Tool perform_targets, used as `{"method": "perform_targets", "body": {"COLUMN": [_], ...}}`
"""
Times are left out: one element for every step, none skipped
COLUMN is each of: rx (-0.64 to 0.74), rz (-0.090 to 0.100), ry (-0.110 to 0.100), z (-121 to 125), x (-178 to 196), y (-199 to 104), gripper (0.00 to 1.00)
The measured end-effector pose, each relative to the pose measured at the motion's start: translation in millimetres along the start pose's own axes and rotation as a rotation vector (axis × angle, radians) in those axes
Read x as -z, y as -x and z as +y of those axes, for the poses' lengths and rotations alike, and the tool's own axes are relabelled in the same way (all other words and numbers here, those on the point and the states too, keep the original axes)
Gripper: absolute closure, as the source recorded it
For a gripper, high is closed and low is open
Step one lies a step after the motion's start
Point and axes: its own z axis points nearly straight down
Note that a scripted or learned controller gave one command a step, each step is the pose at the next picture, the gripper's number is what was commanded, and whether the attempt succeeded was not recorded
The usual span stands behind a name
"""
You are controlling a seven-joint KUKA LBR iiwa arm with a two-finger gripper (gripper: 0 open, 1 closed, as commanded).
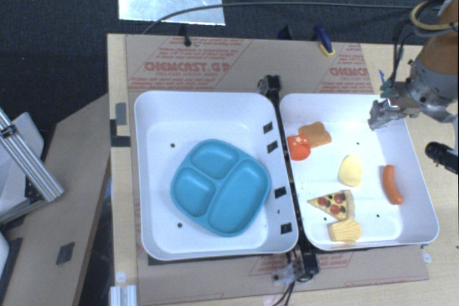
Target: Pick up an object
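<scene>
Nothing between the jaws of the gripper [380,116], hovering over right bin [416,175].

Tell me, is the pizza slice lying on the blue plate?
No, the pizza slice lies in the right bin, while the blue plate sits in the left bin.

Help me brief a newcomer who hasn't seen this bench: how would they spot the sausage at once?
Start at the right-hand shallow white bin, the one holding the toy food. Along its right side lies the small orange-red toy sausage, apart from the other pieces. It is the only long, rod-shaped item; its nearest neighbour, the pale yellow rounded piece, is squat and light-coloured.
</scene>
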Motion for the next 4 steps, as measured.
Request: {"method": "perform_targets", "body": {"rx": [0.005, 0.005, 0.005, 0.006], "rz": [0.002, 0.002, 0.003, 0.003], "ry": [-0.001, -0.002, -0.003, -0.001], "z": [12, 13, 16, 25], "x": [5, -5, -14, -15], "y": [-49, -102, -155, -211], "gripper": [1.00, 1.00, 1.00, 1.00]}}
